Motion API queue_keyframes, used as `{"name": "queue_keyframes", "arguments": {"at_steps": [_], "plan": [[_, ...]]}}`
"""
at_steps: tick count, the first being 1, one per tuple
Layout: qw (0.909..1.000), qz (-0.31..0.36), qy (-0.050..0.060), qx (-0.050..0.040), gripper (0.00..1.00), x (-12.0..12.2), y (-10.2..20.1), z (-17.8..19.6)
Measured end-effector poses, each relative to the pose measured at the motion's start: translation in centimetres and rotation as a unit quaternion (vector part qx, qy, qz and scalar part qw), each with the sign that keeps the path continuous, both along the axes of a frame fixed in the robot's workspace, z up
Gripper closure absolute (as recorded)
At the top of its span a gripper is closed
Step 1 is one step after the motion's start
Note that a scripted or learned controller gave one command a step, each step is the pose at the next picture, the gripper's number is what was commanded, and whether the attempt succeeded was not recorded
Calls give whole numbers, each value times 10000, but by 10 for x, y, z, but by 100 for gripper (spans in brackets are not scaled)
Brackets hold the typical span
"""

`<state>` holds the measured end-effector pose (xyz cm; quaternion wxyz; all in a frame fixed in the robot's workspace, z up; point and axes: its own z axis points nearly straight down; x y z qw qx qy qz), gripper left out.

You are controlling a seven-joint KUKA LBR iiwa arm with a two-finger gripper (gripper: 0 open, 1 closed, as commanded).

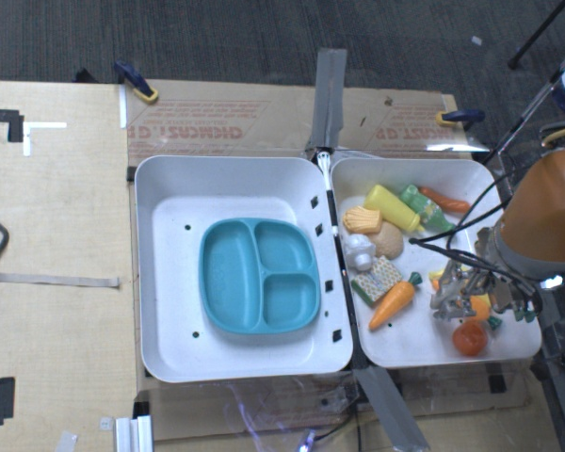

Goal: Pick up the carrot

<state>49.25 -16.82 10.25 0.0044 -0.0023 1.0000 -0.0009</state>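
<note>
You saw the carrot (393,304), orange with a green top, lying slantwise in the right bin (414,348), tip toward the front wall. The gripper (457,295) hung just to its right, apart from it, near a red tomato (470,338); its opening could not be told.

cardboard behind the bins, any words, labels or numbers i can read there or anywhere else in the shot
Cardboard, left part: red print, upside down and mirrored from this camera, roughly "CHEMCAST GP"; the smaller line under it is too blurred to read.
Cardboard, right part: the same red print, partly cut off, too blurred to read surely.
Bins, blue tray, toy food: no text that I can see.
</note>
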Motion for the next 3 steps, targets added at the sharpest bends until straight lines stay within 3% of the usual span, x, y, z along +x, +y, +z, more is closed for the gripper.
{"name": "queue_keyframes", "arguments": {"at_steps": [1,2,3], "plan": [[10000,0,1,0,0,0,0,0],[9652,-2614,28,19,0,15,-1,-10],[9656,-2599,10,16,100,16,-1,-1]]}}
